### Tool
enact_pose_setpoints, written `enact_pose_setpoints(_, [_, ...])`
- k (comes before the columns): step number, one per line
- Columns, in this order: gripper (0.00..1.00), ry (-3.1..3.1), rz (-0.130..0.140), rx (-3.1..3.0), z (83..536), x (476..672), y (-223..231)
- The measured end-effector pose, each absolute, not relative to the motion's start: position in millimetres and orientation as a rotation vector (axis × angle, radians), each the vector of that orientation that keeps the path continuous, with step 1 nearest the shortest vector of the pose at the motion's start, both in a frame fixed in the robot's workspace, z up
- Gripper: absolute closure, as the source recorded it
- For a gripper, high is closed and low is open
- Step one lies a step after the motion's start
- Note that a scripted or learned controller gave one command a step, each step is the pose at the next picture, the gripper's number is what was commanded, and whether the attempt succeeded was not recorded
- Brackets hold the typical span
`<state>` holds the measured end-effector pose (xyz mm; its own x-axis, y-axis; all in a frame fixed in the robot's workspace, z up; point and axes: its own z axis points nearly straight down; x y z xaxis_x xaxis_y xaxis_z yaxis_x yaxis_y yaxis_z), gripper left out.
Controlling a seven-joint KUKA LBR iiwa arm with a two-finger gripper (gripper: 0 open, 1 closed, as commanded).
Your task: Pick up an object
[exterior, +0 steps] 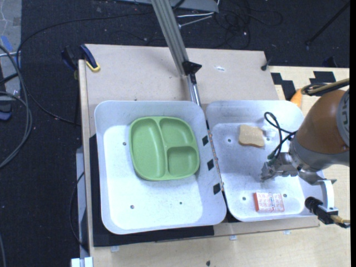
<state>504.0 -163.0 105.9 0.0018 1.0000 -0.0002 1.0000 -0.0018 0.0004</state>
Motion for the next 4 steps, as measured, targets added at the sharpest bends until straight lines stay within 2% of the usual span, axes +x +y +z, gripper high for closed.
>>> enact_pose_setpoints(1, [1.0, 2.218, 0.003, 2.22, 153.5, 496.0, -163.4])
enact_pose_setpoints(3, [1.0, 2.22, 0.004, 2.213, 242.9, 495.9, -157.5])
enact_pose_setpoints(4, [1.0, 2.23, 0.004, 2.212, 250.0, 516.0, -102.7])
